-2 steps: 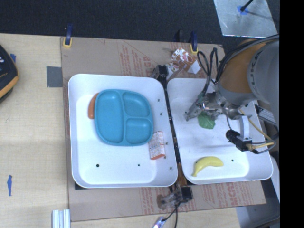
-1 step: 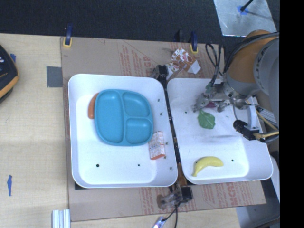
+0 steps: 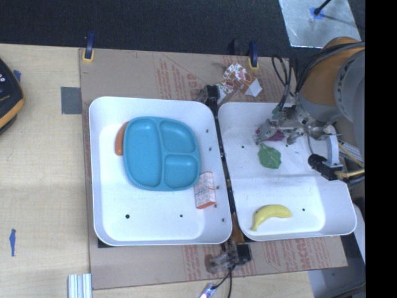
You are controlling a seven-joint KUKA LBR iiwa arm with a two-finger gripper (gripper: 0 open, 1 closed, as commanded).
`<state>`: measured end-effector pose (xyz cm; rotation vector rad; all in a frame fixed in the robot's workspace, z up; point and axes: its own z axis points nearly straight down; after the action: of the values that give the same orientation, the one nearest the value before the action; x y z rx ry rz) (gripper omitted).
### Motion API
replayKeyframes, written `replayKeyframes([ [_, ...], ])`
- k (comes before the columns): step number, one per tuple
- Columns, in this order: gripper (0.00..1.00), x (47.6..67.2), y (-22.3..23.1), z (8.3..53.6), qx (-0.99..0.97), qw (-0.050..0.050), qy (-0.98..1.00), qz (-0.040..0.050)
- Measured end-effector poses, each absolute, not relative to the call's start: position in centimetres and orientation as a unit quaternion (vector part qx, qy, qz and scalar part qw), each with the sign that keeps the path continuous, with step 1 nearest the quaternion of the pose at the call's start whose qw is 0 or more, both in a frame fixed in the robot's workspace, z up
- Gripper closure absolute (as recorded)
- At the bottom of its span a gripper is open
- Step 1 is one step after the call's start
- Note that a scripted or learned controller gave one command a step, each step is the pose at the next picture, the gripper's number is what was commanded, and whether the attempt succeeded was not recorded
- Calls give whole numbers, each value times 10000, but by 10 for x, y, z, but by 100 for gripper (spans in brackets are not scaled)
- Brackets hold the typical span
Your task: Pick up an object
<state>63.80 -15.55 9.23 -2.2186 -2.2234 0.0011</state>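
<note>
No text showing clearly enough to read. Brown cardboard sheet (image 3: 186,79) lying under both white bins is carrying faint red printing, letters too blurred to make out. Small packet (image 3: 205,190) just right of blue divided plate (image 3: 161,153) is showing red and white label, wording illegible. Crumpled wrapper (image 3: 239,79) beyond plate, print unreadable.

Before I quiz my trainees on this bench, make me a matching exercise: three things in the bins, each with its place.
Things:
1. blue divided plate
2. banana
3. green object

Places:
A. right bin, near its front edge
B. left bin, middle
C. right bin, just below the gripper

Pairs: 1-B, 2-A, 3-C
</note>
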Motion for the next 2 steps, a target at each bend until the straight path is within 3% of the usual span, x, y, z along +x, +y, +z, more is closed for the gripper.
replayKeyframes([
  [1,0,592,-131,92,-7059,13,-7083,18],
  [2,100,592,-132,102,-7054,13,-7088,27],
])
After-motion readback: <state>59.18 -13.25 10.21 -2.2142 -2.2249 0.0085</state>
